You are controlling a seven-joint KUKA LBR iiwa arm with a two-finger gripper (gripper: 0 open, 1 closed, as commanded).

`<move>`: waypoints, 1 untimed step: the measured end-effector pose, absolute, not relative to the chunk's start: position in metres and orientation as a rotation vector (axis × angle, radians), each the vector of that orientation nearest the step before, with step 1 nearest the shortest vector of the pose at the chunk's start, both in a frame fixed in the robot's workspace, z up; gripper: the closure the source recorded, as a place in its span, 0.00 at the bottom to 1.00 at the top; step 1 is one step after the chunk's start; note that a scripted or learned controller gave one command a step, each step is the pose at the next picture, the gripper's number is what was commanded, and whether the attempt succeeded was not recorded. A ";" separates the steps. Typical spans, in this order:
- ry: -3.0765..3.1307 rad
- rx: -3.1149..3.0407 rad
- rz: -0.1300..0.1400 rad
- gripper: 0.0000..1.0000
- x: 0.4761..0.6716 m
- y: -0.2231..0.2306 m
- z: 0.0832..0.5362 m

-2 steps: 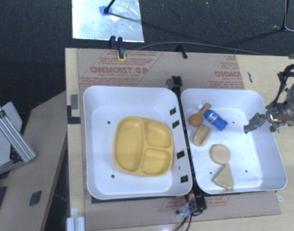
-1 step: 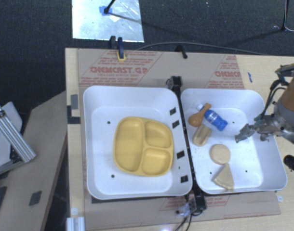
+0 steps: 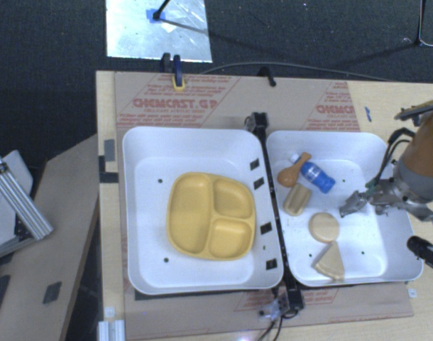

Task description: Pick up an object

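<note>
Two white bins [image 3: 142, 155] — at 3 o'clock the gripper [image 3: 353, 206] hovers, fingers' opening unreadable, over the right bin near a tan disc [image 3: 324, 227].

Lab: protective-filmed bench [image 3: 223, 94], clamp [image 3: 177, 72]

Two white bins [image 3: 202, 142], one yellow tray [image 3: 211, 216], five small objects [image 3: 323, 227]

Glossy yellow plastic tray [image 3: 211, 216], smooth white bins [image 3: 142, 190]
</note>
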State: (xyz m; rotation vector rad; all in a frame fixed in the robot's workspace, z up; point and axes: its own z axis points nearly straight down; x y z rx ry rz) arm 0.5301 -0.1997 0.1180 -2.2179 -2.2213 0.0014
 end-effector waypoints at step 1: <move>-2.227 -2.222 -0.003 1.00 0.532 -0.200 0.131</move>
